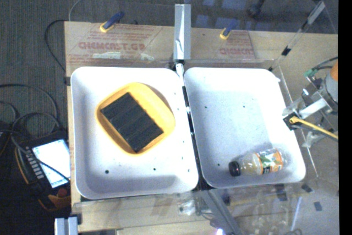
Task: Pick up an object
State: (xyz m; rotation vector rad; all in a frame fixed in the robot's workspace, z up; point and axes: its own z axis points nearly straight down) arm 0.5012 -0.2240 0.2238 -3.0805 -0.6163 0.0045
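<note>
In right bin (236, 113), bottle (257, 163) near gripper (314, 100)

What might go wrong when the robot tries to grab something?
The bottle lies on its side, so it may roll away if nudged. It rests near the right bin's front corner, leaving little room to get around it. The yellow dish looks wide and low, probably hard to grip.

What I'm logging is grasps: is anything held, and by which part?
Nothing, seemingly: bottle lies in right bin, dish in left bin, both apart from the arm.
</note>
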